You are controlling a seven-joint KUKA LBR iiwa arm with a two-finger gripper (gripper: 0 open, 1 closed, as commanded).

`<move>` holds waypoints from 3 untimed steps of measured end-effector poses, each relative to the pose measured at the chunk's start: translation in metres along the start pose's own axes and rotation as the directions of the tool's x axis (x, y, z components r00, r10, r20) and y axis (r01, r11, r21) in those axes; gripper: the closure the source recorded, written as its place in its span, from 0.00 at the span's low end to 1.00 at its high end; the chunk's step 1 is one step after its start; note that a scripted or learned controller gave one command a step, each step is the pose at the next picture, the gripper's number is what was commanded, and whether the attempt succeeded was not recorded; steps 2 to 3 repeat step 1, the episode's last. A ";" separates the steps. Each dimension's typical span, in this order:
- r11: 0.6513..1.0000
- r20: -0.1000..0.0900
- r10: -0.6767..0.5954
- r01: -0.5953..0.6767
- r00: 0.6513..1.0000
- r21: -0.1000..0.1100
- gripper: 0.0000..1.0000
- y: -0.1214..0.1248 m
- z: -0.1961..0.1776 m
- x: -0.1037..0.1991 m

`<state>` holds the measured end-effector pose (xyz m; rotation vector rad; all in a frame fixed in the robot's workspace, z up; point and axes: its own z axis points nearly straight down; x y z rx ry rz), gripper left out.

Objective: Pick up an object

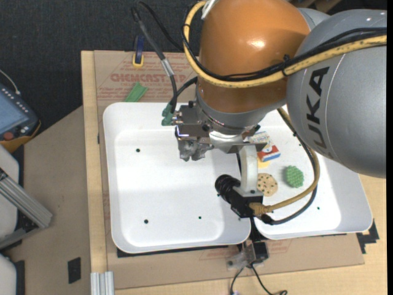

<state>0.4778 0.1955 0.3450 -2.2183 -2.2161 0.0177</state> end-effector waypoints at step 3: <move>1.000 -0.007 -0.004 0.004 1.000 -0.019 1.00 0.033 -0.052 0.031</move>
